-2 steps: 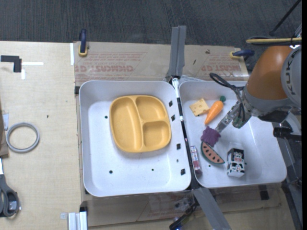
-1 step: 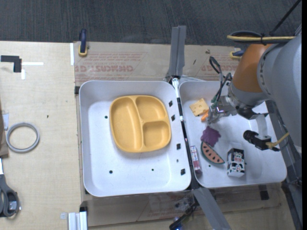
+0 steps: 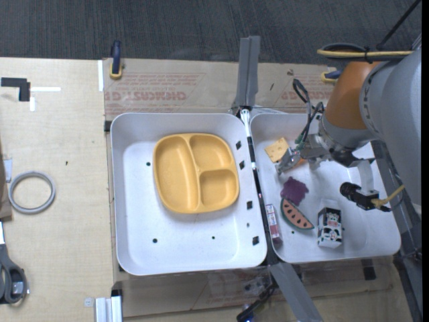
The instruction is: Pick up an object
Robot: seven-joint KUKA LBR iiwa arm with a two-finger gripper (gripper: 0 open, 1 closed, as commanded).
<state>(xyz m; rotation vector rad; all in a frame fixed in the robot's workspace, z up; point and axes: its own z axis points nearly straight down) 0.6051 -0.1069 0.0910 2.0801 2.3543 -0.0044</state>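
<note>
The pincer (image 3: 289, 165) hung low in the right bin (image 3: 375, 243) — just beside the yellow cheese piece (image 3: 275, 149). I could not tell if it was spread. A purple toy (image 3: 293, 190) lay nearer — a watermelon slice (image 3: 296, 216) beyond it.

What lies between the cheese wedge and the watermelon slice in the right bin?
In the camera view, a purple toy lies between the cheese wedge and the watermelon slice.

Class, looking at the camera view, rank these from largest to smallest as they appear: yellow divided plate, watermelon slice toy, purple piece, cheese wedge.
1. Yellow divided plate
2. Watermelon slice toy
3. Purple piece and cheese wedge: look alike, unranked.
</note>
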